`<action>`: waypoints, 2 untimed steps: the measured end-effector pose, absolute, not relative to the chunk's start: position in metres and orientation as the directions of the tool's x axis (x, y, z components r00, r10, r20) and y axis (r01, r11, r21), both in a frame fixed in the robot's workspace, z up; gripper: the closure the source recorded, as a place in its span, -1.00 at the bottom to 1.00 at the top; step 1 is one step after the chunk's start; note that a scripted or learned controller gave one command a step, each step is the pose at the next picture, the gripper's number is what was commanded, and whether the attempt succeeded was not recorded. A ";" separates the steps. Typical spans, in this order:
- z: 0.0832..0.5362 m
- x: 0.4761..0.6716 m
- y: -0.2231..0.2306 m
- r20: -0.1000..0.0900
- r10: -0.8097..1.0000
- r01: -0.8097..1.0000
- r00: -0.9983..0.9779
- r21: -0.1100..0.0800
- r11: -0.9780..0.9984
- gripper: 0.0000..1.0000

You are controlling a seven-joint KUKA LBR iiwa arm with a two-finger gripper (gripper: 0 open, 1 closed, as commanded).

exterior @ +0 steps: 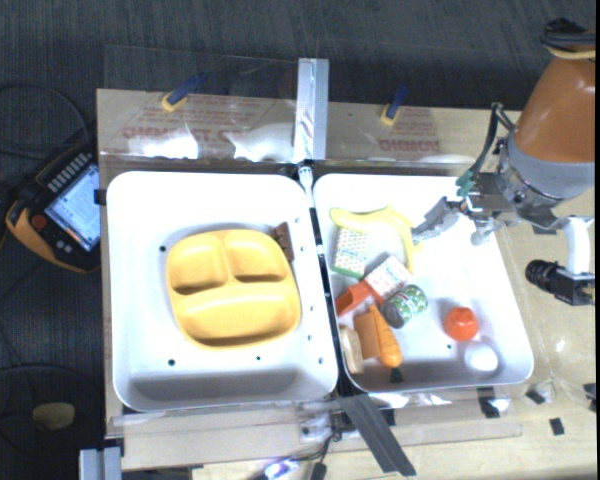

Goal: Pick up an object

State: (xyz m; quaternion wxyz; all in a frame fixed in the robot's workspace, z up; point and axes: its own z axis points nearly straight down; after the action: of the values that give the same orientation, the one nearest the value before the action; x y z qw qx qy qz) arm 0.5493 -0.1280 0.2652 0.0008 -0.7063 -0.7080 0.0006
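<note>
The right bin point(500, 268) holds a cluster of small things. A yellow banana-like piece point(372, 217) lies at the back, with a green-and-white checked box point(349, 249) in front of it. Closer to me are a white-and-red box point(386, 275), a green can point(409, 304), an orange carrot point(381, 338), a red tomato point(461, 322) and a white ball point(480, 358). My gripper point(432, 220) hangs over the back of the right bin, just right of the yellow piece, and nothing shows in its grasp.
The left bin point(130, 298) carries a yellow divided plate point(233, 283), and a small brown thing point(283, 240) lies by its right wall. A pendant with a screen point(65, 208) rests off the bench at the left. Clear plastic sheeting point(230, 128) lies behind the bins.
</note>
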 end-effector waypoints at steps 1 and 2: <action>0.110 0.598 -0.152 -0.001 1.000 1.000 0.006 -0.003 -0.006 -1.00; 0.088 0.622 -0.165 0.001 0.976 0.976 0.216 0.006 -0.216 -1.00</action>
State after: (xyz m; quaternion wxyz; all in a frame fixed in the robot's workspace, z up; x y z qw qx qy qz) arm 0.6221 -0.1648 0.0884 -0.0020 -0.7799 -0.6259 -0.0020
